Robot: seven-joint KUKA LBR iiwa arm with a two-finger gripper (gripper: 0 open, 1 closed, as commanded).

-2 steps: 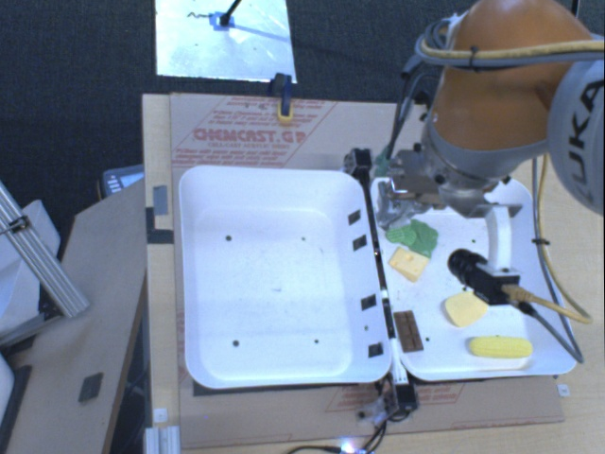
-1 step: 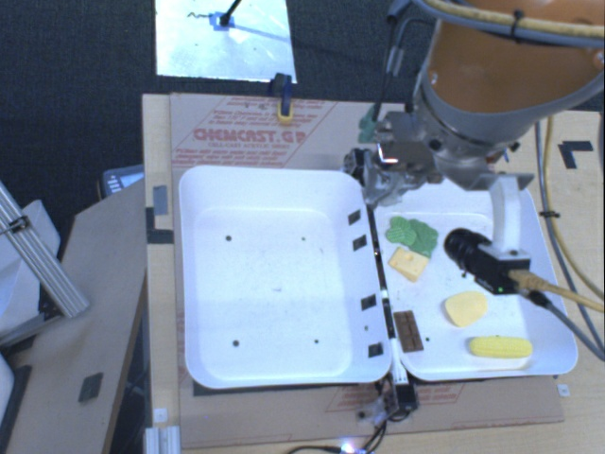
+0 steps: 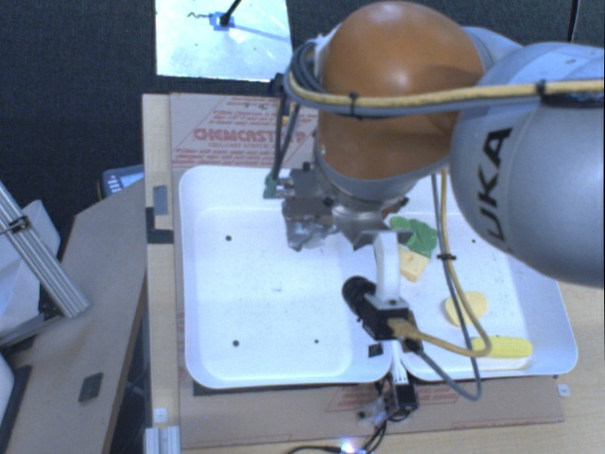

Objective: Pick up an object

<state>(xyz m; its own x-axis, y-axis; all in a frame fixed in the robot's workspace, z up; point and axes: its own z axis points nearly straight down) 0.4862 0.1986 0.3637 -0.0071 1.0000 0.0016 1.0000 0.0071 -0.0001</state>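
My gripper [image 3: 302,233] hangs under the big orange wrist band, over the far right part of the left white bin [image 3: 227,367], close to the divide between the two bins. Its tips are hidden by its own grey body. In the right bin [image 3: 565,346] lie a green piece [image 3: 418,235], a small yellow chunk [image 3: 413,266] just below it, a flat yellow disc [image 3: 466,307] and a long yellow piece [image 3: 502,348] near the front rim. All of these sit to the right of the gripper, apart from it.
The arm's grey body covers the upper right of the right bin. A cardboard sheet [image 3: 227,135] lies under both bins, and a shiny metal plate [image 3: 219,25] is behind them. A slanted aluminium rail [image 3: 38,258] stands at the far left.
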